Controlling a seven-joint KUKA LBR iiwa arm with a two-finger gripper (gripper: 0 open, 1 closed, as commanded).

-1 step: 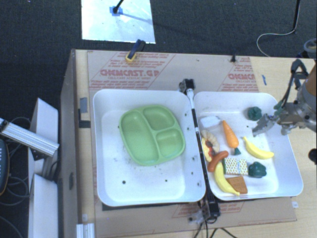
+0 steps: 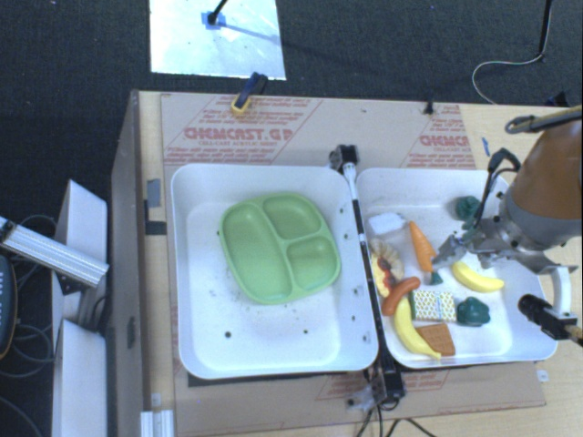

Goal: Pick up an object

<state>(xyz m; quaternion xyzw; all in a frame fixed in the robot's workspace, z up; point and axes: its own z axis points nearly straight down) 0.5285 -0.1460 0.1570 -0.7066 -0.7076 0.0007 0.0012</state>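
The floor point(image 2: 64, 53) around the bench was dark and looked like carpet, with a shiny square sheet point(image 2: 216, 24) lying on it at the top. The bench point(image 2: 301, 126) had a light brown top with red letters printed on it. Two white bins sat on it side by side, touching in the middle. The left bin point(image 2: 205, 335) held a big green tray point(image 2: 278, 247) with three dents for food (two small ones and one big one). The tray sat a bit tilted, near the middle of that bin.

The right bin point(image 2: 510, 340) held a pile of toy food. The grey arm point(image 2: 547, 189) with its orange band reached in from the right, over the right bin. Its gripper point(image 2: 448, 255) hung low over the toys, and I could not tell if its pincer was apart or together.

Just beside the gripper lay a small yellow banana point(image 2: 477, 279). It was short and curved, and its long side ran from upper left to lower right. A bigger yellow banana point(image 2: 412, 330) lay near the front of the bin, pointing down and to the right. An orange carrot point(image 2: 420, 247) lay near the gripper, almost straight up and down in the view, with its thin end at the top. A red sausage point(image 2: 400, 295) lay slanted between the carrot and the big banana. A small dark green toy point(image 2: 473, 311) sat below the small banana.
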